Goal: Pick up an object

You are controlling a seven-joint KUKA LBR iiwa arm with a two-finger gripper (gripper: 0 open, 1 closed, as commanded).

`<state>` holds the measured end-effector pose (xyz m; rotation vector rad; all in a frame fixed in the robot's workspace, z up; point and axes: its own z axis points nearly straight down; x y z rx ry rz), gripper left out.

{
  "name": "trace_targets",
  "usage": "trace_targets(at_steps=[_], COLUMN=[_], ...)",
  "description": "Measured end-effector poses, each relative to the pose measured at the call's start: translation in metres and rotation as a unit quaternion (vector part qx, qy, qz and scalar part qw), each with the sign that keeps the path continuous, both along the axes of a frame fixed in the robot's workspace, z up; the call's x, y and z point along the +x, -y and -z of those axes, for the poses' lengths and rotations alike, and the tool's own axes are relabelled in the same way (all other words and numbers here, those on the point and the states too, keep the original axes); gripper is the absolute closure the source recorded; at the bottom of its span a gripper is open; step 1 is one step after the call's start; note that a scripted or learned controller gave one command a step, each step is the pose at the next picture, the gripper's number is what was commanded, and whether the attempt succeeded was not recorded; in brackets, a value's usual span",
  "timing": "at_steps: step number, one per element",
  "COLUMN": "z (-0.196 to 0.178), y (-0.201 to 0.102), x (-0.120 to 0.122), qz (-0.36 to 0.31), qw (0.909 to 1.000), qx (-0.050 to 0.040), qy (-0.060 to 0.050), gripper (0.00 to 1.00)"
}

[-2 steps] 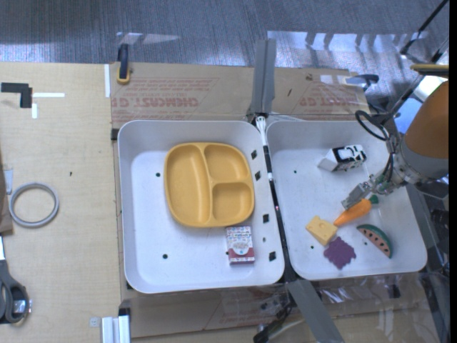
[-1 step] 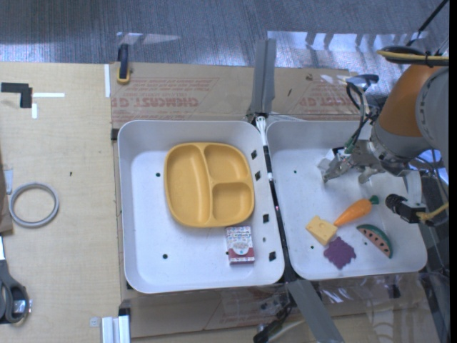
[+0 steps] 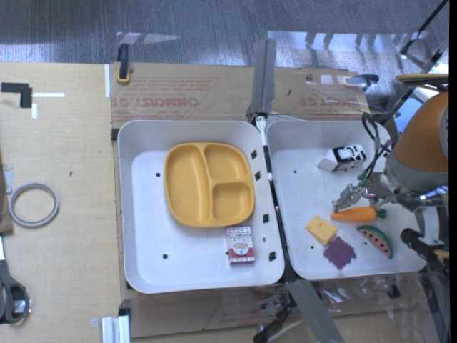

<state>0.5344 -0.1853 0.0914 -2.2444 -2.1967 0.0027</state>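
While I hang low at the right of the frame, my gripper (image 3: 351, 196) sits directly above the carrot (image 3: 355, 214) in the right bin (image 3: 300, 263). Its long axis runs left-right across the frame. Whether my tips are apart or together, I cannot tell.
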Motion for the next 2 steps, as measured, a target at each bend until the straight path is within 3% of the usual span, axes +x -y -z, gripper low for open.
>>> trace_targets(at_steps=[1,2], z=[0.000,0.000], y=[0.030,-0.070], x=[-0.050,0.037], qz=[0.041,0.120], qw=[0.9992,0.9928], qx=[0.0050,-0.0002], qy=[-0.001,0.000], gripper=[0.00,0.00])
